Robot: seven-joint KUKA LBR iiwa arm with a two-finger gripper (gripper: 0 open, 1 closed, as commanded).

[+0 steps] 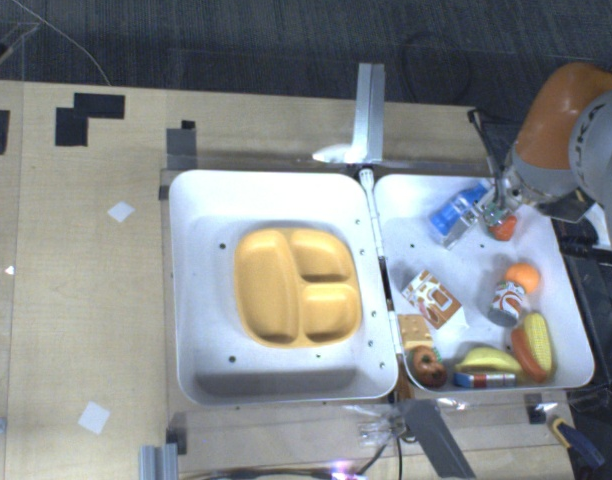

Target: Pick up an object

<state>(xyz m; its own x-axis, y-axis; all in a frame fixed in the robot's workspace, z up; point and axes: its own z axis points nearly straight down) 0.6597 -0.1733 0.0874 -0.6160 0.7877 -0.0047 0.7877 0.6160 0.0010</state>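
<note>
My gripper (pixel 497 212) reaches into the right bin (pixel 582 308) at its far side, under the orange-banded arm. It sits right beside a small orange-red object (pixel 503 230) and a blue crinkled packet (pixel 455 215). Further toward the front lie an orange ball (pixel 523 275), a small can (pixel 507 300), a corn cob (pixel 533 345), a banana (pixel 488 358), a marker (pixel 486 378), a doughnut (pixel 427 366) and a brown-and-white snack packet (pixel 432 299).
The left bin (pixel 191 268) holds a yellow divided tray (pixel 296 285). A metal post (pixel 369 118) stands behind the seam between the bins. Black tape marks (pixel 89 114) lie on the wooden bench at the far left.
</note>
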